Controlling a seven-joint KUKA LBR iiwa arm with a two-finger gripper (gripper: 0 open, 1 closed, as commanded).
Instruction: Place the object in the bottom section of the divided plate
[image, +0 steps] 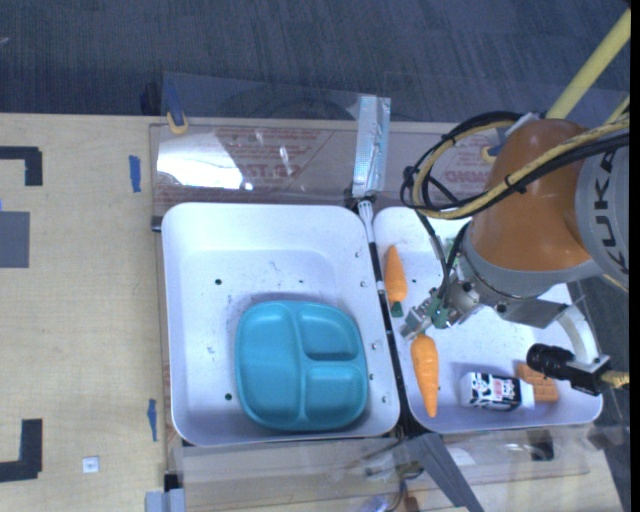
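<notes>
Wrist bulk hides much of the right bin (580, 415); I can't tell the gripper (428, 318) state. Two carrots (426, 372) by its left edge, one blue divided plate (300, 366).

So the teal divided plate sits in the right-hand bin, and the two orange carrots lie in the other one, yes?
Not quite. The camera view shows the teal divided plate in the left white bin; the two orange carrots lie in the right white bin.

divided plate (300, 365) in left bin (190, 300), carrots (426, 372) in right bin (575, 415)
</notes>
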